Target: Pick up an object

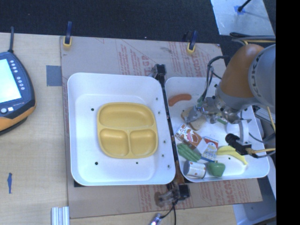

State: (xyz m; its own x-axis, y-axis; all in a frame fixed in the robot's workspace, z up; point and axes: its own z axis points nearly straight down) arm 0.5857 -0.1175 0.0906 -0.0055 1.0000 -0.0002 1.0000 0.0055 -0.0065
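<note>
— On the far left of the bench, what lies outside the bins?
— A handheld control pendant with an orange rim rests on the wood, well apart from the left bin.
— And inside that bin?
— A yellow divided plate with three hollows lies near its middle.
— What does the right bin hold?
— A crowd of small things: an orange sausage near the top, a printed packet, a green pepper, a small carton, a can, a green block and a banana.
— Where is the gripper?
— Low over the right bin's upper middle, beside a tan lump. Cables and the arm's bulk crowd it; whether it is open, or grips anything, cannot be told.
</note>
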